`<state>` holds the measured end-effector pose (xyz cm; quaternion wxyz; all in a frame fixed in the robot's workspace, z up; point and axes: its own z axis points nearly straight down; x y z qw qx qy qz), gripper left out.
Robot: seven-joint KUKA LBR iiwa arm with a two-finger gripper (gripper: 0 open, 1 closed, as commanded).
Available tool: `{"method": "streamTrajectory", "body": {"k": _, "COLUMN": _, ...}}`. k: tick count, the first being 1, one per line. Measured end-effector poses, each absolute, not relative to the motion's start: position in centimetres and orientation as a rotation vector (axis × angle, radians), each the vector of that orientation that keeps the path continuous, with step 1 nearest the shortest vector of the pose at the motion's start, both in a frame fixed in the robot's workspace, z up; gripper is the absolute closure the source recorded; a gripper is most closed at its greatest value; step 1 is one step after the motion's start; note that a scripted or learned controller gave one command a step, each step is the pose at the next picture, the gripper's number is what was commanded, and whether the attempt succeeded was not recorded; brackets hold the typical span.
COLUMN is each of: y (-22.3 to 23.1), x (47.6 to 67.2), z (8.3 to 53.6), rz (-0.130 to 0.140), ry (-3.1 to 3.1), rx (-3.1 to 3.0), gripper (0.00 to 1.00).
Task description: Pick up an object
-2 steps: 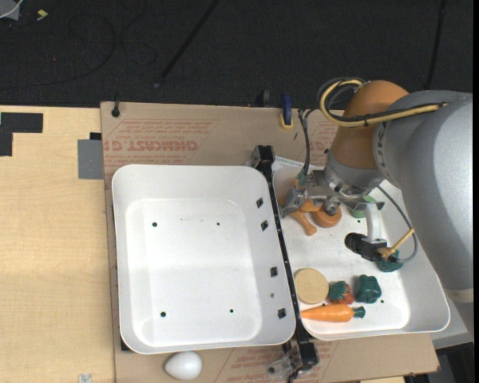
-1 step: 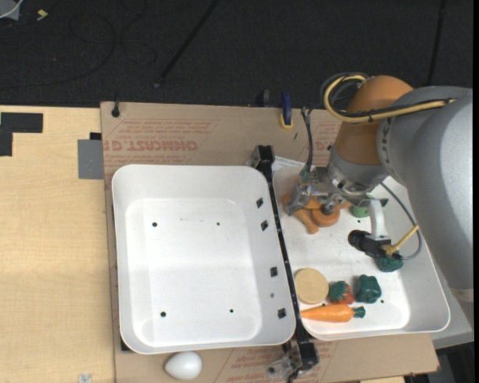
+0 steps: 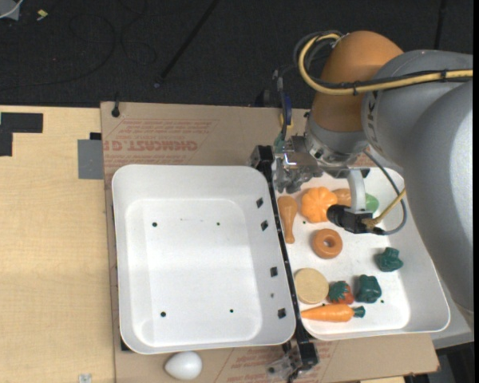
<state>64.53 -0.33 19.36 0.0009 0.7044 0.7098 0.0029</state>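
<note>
- While the grey arm with its orange band reaches in from the right, its tool (image 3: 291,174) hangs over the far left corner of the right bin (image 3: 419,298), close to the divide between the two bins.
- Whether the tool is wide or narrow cannot be told; the wrist and cabling hide its tips, and nothing can be seen held in it.
- Just below the tool lie an orange drumstick-shaped toy (image 3: 287,216) and an orange pumpkin (image 3: 316,203), side by side, with a green piece (image 3: 370,203) to the pumpkin's right.
- A black part of the arm with a yellow cable sits just right of the pumpkin.
- Nearer the middle of the bin rests a brown doughnut (image 3: 328,243).
- Toward the near edge are a tan round biscuit (image 3: 310,286), a carrot (image 3: 330,313), a small red piece (image 3: 340,293) and two dark green broccoli pieces (image 3: 368,288).
- The left bin (image 3: 140,309) stands beside it, rims touching.
- A white egg (image 3: 183,365) lies on the tabletop (image 3: 40,254), just outside the left bin's near edge.
</note>
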Motion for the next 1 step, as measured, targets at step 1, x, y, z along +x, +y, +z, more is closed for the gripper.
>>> {"method": "streamTrajectory", "body": {"k": 1, "y": 10.44, "x": 64.3, "z": 18.71, "rz": 0.002, "ry": 2.236, "rx": 2.214, "gripper": 1.0}}
